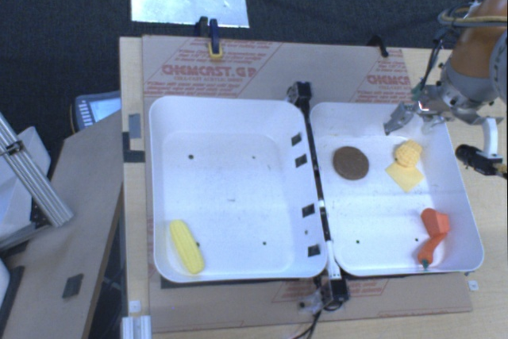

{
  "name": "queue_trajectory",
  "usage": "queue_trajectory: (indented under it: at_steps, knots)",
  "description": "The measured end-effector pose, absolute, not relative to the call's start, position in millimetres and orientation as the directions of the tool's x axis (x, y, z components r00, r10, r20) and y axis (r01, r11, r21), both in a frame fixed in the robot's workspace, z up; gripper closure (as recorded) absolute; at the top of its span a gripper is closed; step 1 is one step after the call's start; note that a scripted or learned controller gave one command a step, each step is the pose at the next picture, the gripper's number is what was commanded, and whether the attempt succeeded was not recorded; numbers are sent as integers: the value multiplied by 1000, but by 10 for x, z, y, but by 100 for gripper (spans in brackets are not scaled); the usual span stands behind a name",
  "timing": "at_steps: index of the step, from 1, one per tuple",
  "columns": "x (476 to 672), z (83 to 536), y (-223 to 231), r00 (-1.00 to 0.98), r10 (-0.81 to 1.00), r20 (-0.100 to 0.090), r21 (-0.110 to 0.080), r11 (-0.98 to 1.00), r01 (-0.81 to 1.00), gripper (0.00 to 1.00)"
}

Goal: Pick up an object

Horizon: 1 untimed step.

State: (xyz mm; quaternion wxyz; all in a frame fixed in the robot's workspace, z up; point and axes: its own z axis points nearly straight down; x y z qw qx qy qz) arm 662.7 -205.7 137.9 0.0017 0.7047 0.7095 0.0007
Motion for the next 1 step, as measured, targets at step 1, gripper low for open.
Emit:
queue_trajectory:
  at_steps: [1]
  knots:
    - [6696, 1521, -2063, -6, 1000, -1, 4, 6, 1000, 0]
